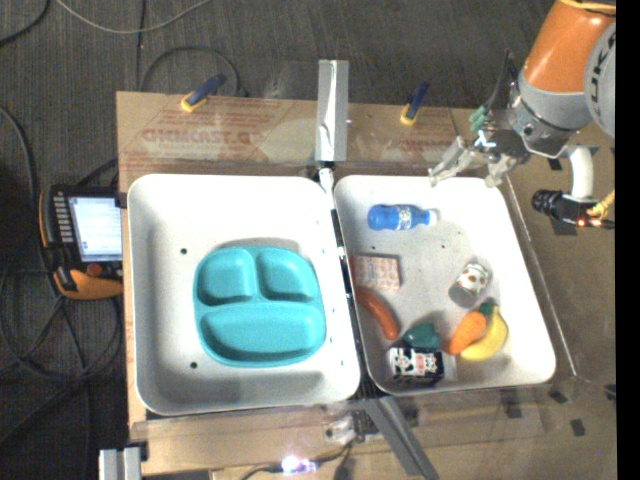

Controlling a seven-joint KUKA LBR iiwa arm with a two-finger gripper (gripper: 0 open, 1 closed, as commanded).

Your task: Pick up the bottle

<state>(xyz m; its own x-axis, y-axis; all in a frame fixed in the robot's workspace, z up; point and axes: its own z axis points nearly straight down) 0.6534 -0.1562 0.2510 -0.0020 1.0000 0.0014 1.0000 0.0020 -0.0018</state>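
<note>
Orange-banded and nearest the lens, the arm holds its gripper point(467, 165) with fingers spread and nothing between them, above the right bin's point(520, 230) far rim. Just beyond it, the blue bottle point(399, 217) lies on its side in that bin's far part. Nearer the front lie a carrot point(466, 332) and banana point(486, 338).

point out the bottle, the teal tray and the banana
bottle point(398, 217), camera view, on its blue body
teal tray point(262, 306), camera view, on the ridge between its compartments
banana point(487, 338), camera view, on its yellow curve
</note>
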